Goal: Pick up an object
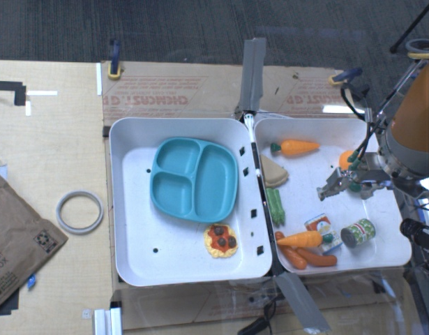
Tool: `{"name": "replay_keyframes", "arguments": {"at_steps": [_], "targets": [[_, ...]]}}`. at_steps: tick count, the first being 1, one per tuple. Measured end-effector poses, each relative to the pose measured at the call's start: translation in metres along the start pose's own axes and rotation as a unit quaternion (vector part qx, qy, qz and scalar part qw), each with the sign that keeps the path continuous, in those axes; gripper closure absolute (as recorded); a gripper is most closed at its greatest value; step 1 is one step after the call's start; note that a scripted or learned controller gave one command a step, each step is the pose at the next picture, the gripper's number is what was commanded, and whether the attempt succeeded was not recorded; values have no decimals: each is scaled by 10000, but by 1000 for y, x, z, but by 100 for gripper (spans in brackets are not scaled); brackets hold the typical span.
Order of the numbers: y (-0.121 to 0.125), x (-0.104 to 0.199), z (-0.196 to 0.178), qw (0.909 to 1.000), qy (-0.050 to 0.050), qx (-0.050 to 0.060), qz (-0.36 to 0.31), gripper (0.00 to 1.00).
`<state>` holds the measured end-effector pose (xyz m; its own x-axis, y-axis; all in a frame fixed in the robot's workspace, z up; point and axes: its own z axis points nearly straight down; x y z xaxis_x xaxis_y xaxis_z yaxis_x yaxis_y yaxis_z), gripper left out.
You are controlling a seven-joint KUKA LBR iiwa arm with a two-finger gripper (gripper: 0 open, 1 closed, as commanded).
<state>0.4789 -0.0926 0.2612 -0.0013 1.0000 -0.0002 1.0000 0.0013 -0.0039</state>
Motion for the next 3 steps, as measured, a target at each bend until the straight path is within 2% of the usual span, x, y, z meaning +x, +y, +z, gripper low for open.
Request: {"name": "replay_keyframes", "arguments": {"at_steps": [1, 2, 3], "targets": [[45, 34, 54, 9961, -1, 1, -886, 0], [12, -31, 132, 9906, 3, -4, -1365, 0], [-1, -31, 171, 9736, 4, -8, -2283, 0]]}}
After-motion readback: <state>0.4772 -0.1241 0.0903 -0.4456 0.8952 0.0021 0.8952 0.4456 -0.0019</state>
